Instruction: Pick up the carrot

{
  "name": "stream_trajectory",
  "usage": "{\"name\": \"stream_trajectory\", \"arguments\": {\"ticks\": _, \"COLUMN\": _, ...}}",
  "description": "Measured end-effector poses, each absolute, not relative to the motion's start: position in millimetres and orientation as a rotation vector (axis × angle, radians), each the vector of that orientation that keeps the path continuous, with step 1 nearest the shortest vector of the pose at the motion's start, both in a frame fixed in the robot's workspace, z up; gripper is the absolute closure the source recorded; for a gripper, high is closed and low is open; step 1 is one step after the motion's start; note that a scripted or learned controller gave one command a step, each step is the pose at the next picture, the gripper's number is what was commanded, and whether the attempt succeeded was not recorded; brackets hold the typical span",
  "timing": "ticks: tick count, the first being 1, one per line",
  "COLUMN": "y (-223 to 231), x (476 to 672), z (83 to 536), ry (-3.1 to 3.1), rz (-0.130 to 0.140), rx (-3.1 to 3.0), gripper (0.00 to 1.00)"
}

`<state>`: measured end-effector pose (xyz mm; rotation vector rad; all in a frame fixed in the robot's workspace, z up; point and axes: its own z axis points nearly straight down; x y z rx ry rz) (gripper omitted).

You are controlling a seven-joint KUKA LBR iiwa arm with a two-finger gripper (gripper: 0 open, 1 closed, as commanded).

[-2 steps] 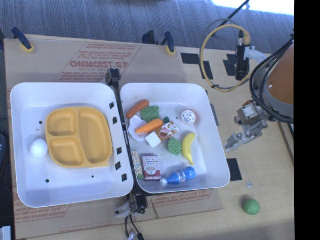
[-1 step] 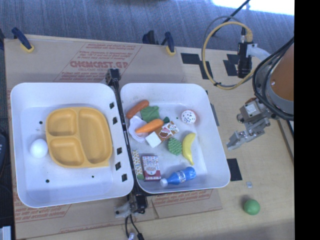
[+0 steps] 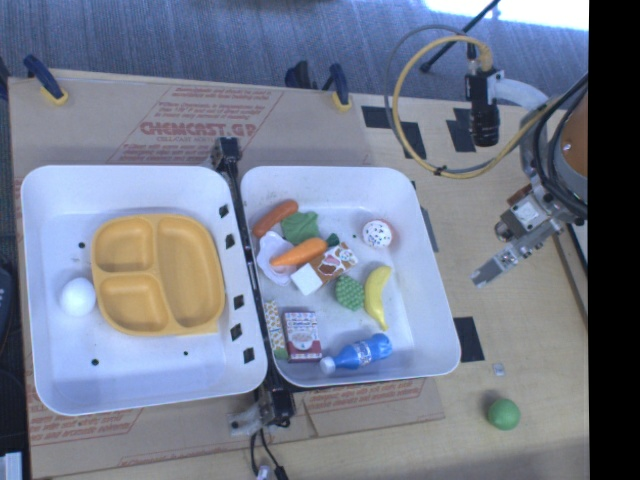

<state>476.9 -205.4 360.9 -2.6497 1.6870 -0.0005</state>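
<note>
The carrot (image 3: 298, 253) is orange with a small green top and lies slanted in the upper left part of the right bin (image 3: 425, 268), resting among other toy foods. A second orange piece (image 3: 275, 216), like a sausage, lies just above it beside a green leafy toy (image 3: 299, 226). My gripper (image 3: 492, 258) hangs over the bare bench to the right of the right bin, well apart from the carrot and outside the bin's rim. Nothing is visible in it.
The right bin also holds a banana (image 3: 378, 296), a blue bottle (image 3: 358, 354), a red box (image 3: 301, 334), a spotted white ball (image 3: 377, 234) and a green textured piece (image 3: 348, 292). The left bin (image 3: 45, 358) carries a yellow divided plate (image 3: 158, 273) and a white ball (image 3: 77, 296). A green ball (image 3: 503, 413) sits on the bench.
</note>
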Motion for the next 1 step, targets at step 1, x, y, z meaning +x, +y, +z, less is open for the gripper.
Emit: {"name": "stream_trajectory", "arguments": {"ticks": 1, "y": -205.1, "x": 477.5, "z": 371.0, "ry": 1.689, "rz": 0.001, "rx": -2.649, "gripper": 1.0}}
